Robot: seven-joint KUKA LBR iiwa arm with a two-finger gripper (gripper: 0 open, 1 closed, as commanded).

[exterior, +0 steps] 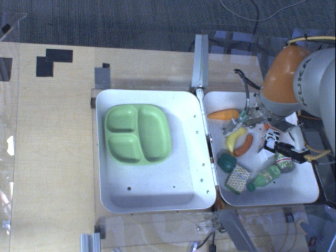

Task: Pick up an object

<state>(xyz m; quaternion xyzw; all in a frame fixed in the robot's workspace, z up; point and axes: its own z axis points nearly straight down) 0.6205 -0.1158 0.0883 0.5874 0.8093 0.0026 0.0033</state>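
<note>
Crowded right bin, hand low over the carrot and banana.

The nearest candidates, the carrot (223,114) and the banana (235,137), lie in the upper part of the right bin (310,196), with a sausage (243,146) touching the banana. My hand (247,117) sits just beside them, and I cannot tell how wide it stands. I judge the risk as a glancing pinch: round toys packed this close may squirt sideways or two may come up together. The green ball (227,163), patterned box (238,179) and green bottle (265,177) lie nearer the front; the green tray (138,134) occupies the left bin (157,201).
</note>
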